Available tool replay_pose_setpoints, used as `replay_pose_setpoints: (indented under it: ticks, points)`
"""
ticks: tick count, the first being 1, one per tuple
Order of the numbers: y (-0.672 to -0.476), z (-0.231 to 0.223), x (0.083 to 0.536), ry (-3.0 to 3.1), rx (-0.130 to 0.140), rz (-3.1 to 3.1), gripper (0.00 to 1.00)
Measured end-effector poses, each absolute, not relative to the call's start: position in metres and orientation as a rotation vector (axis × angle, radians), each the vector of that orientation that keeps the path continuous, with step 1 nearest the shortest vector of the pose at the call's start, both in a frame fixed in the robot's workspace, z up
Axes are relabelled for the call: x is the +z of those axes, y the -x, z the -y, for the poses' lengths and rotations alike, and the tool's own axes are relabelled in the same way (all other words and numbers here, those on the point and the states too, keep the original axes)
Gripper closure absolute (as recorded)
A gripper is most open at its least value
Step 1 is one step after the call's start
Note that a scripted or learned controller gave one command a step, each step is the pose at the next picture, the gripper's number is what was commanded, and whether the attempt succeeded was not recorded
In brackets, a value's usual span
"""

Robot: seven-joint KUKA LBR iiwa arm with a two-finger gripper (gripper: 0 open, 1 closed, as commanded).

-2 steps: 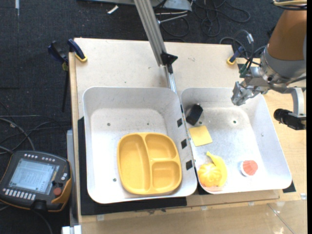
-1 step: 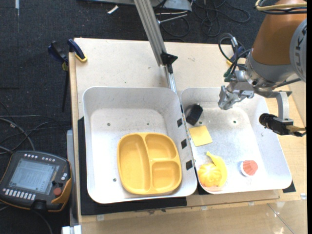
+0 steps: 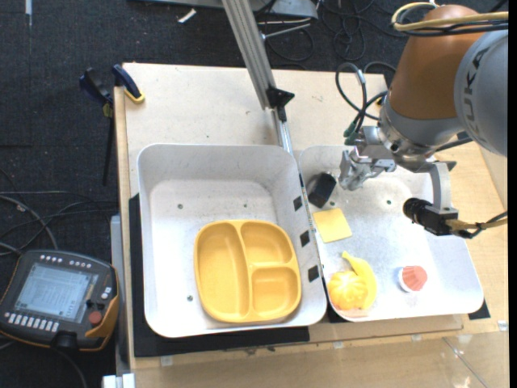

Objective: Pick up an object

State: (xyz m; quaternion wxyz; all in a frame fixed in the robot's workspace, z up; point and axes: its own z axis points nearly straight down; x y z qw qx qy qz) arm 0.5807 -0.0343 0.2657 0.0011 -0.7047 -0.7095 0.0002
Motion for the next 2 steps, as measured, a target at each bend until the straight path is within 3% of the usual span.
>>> replay_pose_setpoints:
  ticks: [2]
  points:
    - [-0.568, -0.063, 0.252, 2.211, 0.002, 2.228, 1.00]
